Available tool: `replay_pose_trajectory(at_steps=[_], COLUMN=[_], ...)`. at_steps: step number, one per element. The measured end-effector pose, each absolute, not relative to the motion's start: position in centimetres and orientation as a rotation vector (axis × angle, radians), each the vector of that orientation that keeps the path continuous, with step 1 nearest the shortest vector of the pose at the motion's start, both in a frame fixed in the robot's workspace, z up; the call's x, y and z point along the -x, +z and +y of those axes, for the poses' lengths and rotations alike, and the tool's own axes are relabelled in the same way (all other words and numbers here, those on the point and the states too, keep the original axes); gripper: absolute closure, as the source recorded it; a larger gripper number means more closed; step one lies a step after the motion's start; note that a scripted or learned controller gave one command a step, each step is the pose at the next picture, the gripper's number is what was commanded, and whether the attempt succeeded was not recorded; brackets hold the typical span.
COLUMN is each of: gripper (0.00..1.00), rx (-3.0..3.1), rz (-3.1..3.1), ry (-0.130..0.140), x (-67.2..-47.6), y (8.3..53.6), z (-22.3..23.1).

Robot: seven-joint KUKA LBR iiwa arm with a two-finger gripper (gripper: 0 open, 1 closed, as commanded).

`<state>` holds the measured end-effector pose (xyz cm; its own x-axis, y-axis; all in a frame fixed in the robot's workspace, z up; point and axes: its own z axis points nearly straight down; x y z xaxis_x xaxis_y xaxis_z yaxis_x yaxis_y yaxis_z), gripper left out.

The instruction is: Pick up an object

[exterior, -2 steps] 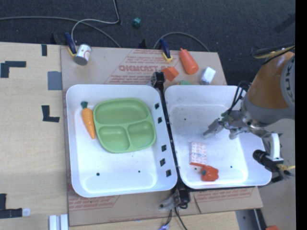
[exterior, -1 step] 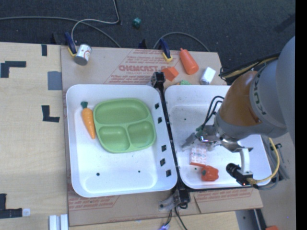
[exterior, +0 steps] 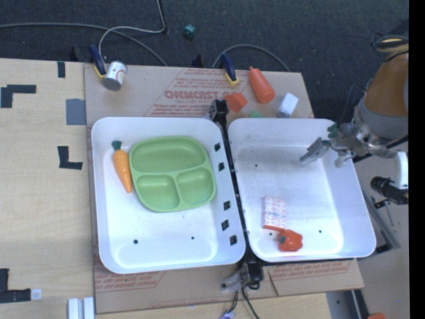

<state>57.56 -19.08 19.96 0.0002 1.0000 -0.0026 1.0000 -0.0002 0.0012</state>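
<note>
My gripper point(exterior: 317, 150) hangs over the upper right part of the right bin point(exterior: 345, 208), its fingers pointing left and spread apart with nothing between them. Toward the bin's front lies a small pink-and-white packet point(exterior: 274, 211), and just below it a small red-orange toy point(exterior: 289, 241). Both are well below and left of the gripper. In the left bin point(exterior: 106, 198) lies a green divided plate point(exterior: 174, 173), and a toy carrot point(exterior: 122, 167) rests beside its left edge.
Behind the bins on the cardboard lie an orange bottle-shaped toy point(exterior: 261, 86), a small orange piece point(exterior: 236, 102), a white cube point(exterior: 288, 104) and a small can point(exterior: 115, 75). Cables and blue clips run along the back edge.
</note>
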Motion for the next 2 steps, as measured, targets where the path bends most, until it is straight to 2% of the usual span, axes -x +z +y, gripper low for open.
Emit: replay_pose_trajectory(at_steps=[1,2], gripper=[0.0,0.0], rx=[-2.22,-2.22], rz=[2.226,2.222], ry=[-0.002,0.002], x=[-57.7,-55.0], y=[16.3,8.6], z=[-12.4,-9.5])
